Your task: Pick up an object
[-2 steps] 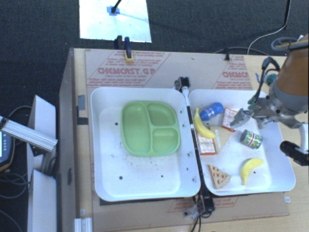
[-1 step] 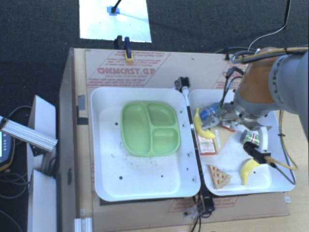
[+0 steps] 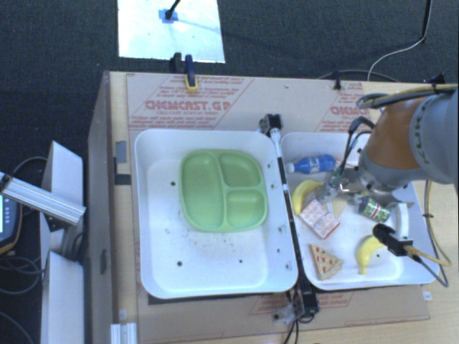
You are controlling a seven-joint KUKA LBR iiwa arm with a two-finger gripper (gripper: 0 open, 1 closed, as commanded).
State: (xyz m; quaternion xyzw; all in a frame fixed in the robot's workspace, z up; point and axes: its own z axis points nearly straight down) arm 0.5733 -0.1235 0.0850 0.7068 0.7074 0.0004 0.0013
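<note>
Left bin sits on the tabletop, well left of the gripper. It holds a green divided plate, lying flat and far from the gripper.

Right bin has the rest of the objects:
- Blue bottle lies on its side, just up-left of the gripper and near it. I can't tell if they touch.
- Yellow banana is immediately left of the gripper, the closest candidate on that side.
- Red-and-white checkered packet is just below-left of the gripper, tilted, with its top corner at the banana's lower end.
- Waffle-pattern wedge lies below the packet, clearly apart from the gripper.

The gripper is low inside the right bin, near its left wall, between bottle, banana and packet. Nothing is visibly held. I can't tell whether it's open or closed, as the view is too small and blurred there.

The arm comes in from the upper right over the bin's far corner.

- Small green-labelled bottle lies on its side, just right and slightly below the gripper.
- Second banana is below-right, well apart from the gripper.
</note>
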